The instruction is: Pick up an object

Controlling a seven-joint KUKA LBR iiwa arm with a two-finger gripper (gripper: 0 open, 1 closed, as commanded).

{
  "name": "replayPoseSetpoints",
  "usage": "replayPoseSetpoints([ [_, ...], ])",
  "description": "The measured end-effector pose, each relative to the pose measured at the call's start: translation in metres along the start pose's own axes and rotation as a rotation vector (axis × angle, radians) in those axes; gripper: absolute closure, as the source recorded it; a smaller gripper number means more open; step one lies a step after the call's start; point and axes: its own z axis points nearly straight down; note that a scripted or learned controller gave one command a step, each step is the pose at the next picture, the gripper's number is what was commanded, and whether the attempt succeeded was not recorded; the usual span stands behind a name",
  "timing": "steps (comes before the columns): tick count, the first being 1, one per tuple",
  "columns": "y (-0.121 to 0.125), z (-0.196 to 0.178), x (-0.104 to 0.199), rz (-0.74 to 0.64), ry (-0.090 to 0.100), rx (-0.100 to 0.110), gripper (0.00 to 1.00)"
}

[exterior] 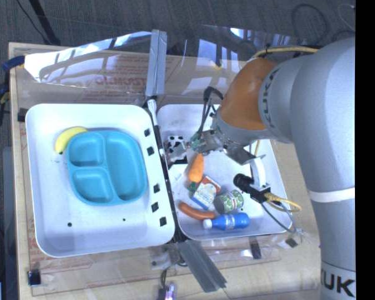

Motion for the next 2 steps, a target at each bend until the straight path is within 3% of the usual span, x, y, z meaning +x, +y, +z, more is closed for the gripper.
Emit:
replayPoseSetpoints([
  [1,0.004,0.01,-0.003,0.047,0.005,0.009,0.0],
  [2,0.008,-0.001,-0.002,0.04,0.003,0.002,1.0],
])
